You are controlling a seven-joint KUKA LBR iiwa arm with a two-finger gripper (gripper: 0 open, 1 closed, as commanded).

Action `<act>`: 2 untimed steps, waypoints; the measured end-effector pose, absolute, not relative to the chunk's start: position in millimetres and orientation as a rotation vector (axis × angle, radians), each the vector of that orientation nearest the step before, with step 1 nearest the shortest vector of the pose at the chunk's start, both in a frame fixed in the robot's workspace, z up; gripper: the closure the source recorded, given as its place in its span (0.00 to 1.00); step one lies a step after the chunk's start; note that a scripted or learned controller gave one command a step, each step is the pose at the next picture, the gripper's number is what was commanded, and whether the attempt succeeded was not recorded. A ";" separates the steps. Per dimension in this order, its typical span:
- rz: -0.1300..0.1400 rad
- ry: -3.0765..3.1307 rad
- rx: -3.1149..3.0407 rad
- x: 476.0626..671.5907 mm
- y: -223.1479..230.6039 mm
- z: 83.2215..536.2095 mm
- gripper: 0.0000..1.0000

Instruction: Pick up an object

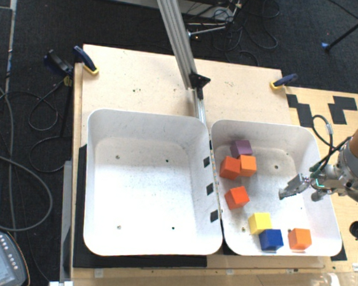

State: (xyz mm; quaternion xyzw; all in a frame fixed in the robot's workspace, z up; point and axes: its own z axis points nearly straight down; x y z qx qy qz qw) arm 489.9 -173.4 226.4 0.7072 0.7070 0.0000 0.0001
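Observation:
Several small blocks lie in the right bin [291, 134]. A purple block [242, 147] sits at the back with two orange blocks [230, 167] [248, 164] touching just in front of it. Another orange block [237, 196] lies alone in the middle. Near the front edge a yellow block [259, 223] touches a blue block [271, 240], and an orange block [300, 239] lies to their right. My gripper [293, 187] hangs over the right part of this bin, right of the middle orange block, fingers open with nothing between them.
The left bin [105, 133] stands beside the right one, sharing a middle wall. A slanted metal pole [178, 37] reaches down to the bins' back edge. Clamps sit at the board's back corners [85, 60] [284, 81].

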 end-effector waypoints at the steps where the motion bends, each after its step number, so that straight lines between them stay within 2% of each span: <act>1: -0.005 2.222 2.227 492.5 -182.9 172.7 0.00; 2: 0.000 2.221 2.225 491.2 -175.8 112.0 0.00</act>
